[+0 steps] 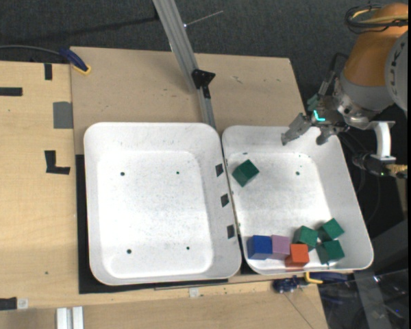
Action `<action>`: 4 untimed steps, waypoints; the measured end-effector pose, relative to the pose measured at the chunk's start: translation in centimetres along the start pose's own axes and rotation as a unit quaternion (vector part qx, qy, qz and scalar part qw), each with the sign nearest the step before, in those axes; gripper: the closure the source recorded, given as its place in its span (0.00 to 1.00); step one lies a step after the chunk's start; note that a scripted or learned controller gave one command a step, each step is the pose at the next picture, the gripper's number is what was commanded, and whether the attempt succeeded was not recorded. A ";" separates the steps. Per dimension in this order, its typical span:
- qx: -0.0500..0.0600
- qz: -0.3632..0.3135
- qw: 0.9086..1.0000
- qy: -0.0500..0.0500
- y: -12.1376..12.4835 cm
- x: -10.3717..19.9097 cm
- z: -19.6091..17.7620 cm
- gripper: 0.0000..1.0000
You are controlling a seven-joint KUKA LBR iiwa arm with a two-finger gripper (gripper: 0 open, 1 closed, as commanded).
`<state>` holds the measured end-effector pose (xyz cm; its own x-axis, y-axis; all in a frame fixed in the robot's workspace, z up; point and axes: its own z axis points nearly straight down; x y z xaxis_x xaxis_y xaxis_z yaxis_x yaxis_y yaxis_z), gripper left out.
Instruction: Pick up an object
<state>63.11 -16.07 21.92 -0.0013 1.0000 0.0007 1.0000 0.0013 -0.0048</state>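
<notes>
My gripper hangs over the far right corner of the right bin, its two fingers spread apart with nothing between them. A green block lies alone in the bin's far left part, to the left of and below the gripper. Along the near edge sits a cluster: a blue block, a lilac block, an orange block and three green blocks packed toward the near right corner.
The left bin stands beside the right one, their rims touching. A slanted metal pole runs down to the gap between the bins at the back. The arm's orange band is at the upper right.
</notes>
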 end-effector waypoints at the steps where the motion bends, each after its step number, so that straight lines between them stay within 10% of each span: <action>1: -0.002 0.000 1.000 -0.001 0.1 0.0 -0.2 0.00; 4: 0.000 0.000 1.000 -0.001 -0.1 0.0 13.0 0.00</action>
<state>62.99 -16.07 8.95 -0.0020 1.0000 -0.0005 1.0000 0.0020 -0.0052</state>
